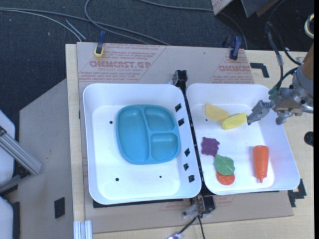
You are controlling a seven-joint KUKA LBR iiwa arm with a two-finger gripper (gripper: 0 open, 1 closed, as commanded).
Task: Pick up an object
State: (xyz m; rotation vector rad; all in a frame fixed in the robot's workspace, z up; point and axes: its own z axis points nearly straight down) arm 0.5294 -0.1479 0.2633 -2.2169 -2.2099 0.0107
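Reaching in from the right, the grey arm (305, 78) brings its gripper (271, 112) over the upper right part of the right bin (284, 180). Two dark fingers (257, 112) show below the wrist: one points left toward the middle of the bin, the other sits nearer the right wall. They stand apart, with white bin floor visible between them, and nothing is clamped there. The left finger's tip lies just beside the right end of a yellow banana-shaped toy (234, 121); whether it touches the toy cannot be told from this angle.

The toy lies tilted on the bin floor, its left end close against a second yellow piece (216, 112) that sits a little higher in the bin. Lower down are a purple toy (210, 146), a green leaf shape (224, 164) resting over a red round piece (225, 179), and an orange carrot (260, 162) standing lengthwise near the right wall, well apart from the gripper.

The left bin (99, 183) holds a blue divided plate (147, 134) lying flat near its centre. Both bins rest on a brown board (124, 56) held by a blue clamp (100, 44) at the back edge.
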